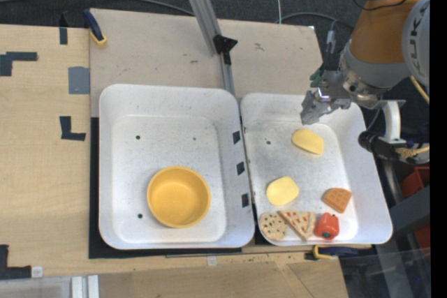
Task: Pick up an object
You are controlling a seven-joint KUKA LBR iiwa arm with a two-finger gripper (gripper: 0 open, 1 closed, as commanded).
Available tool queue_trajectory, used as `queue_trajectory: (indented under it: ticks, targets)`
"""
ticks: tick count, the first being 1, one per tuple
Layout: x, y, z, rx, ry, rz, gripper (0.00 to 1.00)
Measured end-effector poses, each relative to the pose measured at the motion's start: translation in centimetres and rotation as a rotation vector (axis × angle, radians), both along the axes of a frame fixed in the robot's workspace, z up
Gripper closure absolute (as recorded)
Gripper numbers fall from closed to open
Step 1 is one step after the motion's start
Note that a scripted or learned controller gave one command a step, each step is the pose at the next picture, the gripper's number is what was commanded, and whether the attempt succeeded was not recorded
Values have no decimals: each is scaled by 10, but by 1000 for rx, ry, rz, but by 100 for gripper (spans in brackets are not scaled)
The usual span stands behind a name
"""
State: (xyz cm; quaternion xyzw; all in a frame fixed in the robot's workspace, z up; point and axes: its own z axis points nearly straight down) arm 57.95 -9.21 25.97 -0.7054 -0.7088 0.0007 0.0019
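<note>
My gripper (311, 112) hangs over the back part of the right bin (260, 115), just above and behind a pale yellow oval piece (308, 142). Nothing shows between its fingers. Further forward in that bin lie a second yellow piece (282, 190), an orange-brown piece (337, 199), a round cracker (272, 225), a triangular pizza-like slice (298, 222) and a red pepper-like piece (327, 225). In the left bin (119, 115) a yellow bowl (179, 196) sits near the front.
A grey metal post (202, 0) slants down to the divide between the bins. Cables run across the dark floor behind the bench. A yellow-tipped clamp (94, 28) sits at the board's back left corner.
</note>
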Motion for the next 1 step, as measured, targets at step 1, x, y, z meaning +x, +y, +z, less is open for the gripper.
queue_trajectory:
  ticks: [1]
  targets:
    - [-12,43,-15,-2,-2,-3,100]
